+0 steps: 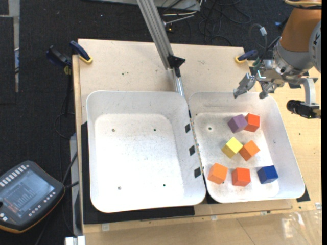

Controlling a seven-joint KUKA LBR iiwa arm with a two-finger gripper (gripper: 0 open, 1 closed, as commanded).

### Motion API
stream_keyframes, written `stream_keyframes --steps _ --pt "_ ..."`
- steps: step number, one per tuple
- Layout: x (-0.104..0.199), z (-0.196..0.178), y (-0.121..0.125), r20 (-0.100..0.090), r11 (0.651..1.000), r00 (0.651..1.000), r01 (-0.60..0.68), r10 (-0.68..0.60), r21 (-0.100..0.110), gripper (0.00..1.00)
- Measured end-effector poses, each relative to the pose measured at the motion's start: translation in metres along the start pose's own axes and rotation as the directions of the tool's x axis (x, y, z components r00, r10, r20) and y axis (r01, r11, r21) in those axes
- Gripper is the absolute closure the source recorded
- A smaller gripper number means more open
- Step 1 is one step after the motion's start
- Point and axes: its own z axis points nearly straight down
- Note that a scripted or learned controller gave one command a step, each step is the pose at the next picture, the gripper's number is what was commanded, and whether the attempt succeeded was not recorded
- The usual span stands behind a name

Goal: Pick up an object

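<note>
My gripper (pixel 254 87) hangs above the far edge of the right bin (pixel 291 152), near its back right corner. Its two fingers are spread apart and nothing sits between them. My arm comes in from the right, the orange band (pixel 299 29) above the wrist.

All the blocks lie in the right bin, nearer the camera than my gripper. A purple block (pixel 237 123) and an orange-red block (pixel 252 122) touch each other at the back of the group. Just in front of them, a yellow block (pixel 232 147) sits beside an orange block (pixel 250 150). Along the front stand another orange block (pixel 218 173), a red-orange block (pixel 241 176) and a blue block (pixel 267 174), each a little apart from the next.

The left bin (pixel 97 137) lies beside the right one on the table (pixel 127 65). A teach pendant (pixel 25 195) rests at the lower left, off the table.
</note>
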Motion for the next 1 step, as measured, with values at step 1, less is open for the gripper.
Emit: stream_keyframes --steps 1 --pt "0.0004 -0.0032 0.001 0.002 1.0 1.0 0.002 -0.002 -0.004 0.0"
